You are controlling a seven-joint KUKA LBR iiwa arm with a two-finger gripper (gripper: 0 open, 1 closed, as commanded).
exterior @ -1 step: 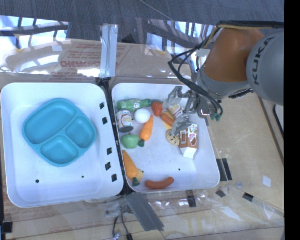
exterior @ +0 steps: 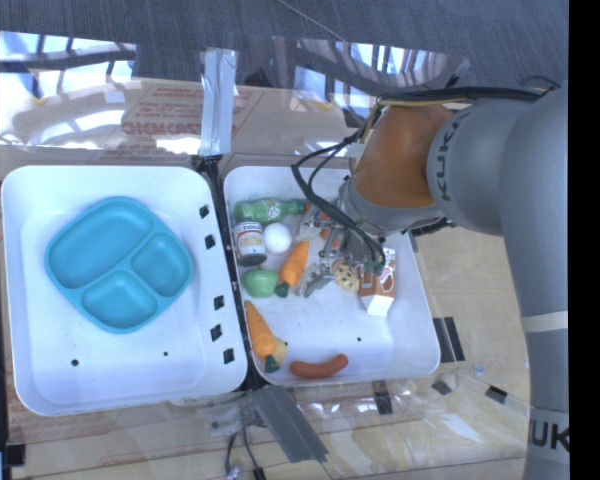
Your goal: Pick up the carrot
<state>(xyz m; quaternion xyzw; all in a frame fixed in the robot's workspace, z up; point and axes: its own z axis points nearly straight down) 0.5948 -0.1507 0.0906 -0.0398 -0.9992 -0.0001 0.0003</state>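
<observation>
In the right bin (exterior: 410,338) an orange carrot (exterior: 294,262) lies tilted near the middle, between a white egg (exterior: 277,236) and my gripper (exterior: 323,266). The gripper is low over the bin, just right of this carrot and close beside it; I cannot see the carrot held. A second carrot-like orange piece with a green top (exterior: 264,337) lies near the bin's left wall, toward the front. The grey arm with its orange band (exterior: 400,158) covers the bin's back right part.
The right bin also holds a green bottle (exterior: 265,209), a small jar (exterior: 250,242), a green vegetable (exterior: 263,282), a cookie (exterior: 346,277), a small carton (exterior: 381,286) and a sausage (exterior: 318,367). In the left bin (exterior: 40,368) sits a blue divided plate (exterior: 120,263).
</observation>
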